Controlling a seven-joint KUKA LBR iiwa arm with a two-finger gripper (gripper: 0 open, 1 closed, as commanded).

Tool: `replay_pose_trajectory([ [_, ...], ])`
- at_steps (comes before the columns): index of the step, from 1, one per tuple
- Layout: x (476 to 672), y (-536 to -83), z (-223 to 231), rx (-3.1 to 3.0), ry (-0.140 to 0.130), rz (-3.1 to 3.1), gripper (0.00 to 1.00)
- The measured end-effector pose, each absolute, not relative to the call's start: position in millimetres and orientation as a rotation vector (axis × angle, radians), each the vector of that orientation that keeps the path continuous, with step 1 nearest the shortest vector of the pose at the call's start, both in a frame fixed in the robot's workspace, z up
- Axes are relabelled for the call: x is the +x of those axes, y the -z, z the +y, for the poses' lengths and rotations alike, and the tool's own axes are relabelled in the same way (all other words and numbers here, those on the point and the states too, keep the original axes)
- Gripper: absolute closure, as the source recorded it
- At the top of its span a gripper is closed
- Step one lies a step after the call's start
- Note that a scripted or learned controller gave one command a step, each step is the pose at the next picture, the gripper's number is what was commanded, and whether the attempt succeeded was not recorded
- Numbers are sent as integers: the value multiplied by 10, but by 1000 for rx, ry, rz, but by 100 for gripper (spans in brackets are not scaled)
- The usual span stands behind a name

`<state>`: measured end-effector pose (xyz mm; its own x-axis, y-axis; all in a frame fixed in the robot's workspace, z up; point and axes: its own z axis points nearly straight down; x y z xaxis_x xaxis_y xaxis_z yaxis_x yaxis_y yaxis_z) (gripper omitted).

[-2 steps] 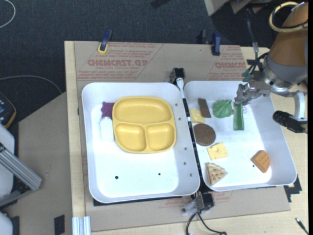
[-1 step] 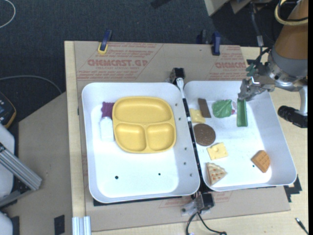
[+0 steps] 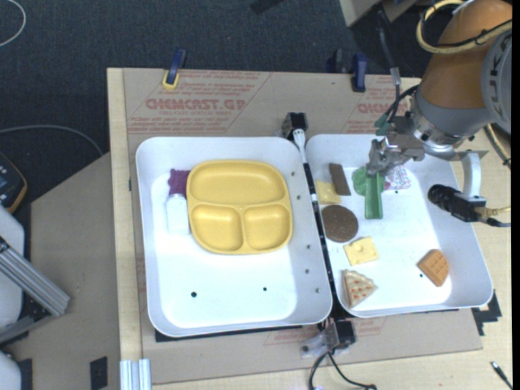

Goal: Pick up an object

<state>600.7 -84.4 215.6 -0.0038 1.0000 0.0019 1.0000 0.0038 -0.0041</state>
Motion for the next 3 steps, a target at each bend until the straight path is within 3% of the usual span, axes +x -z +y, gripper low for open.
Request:
replay_pose_trajectory([
  [1, 5926, -2160, -302, -2211, -1, -2224, 100],
  [3, 6043, -2288, -427, -2223, 2, -2224, 100],
])
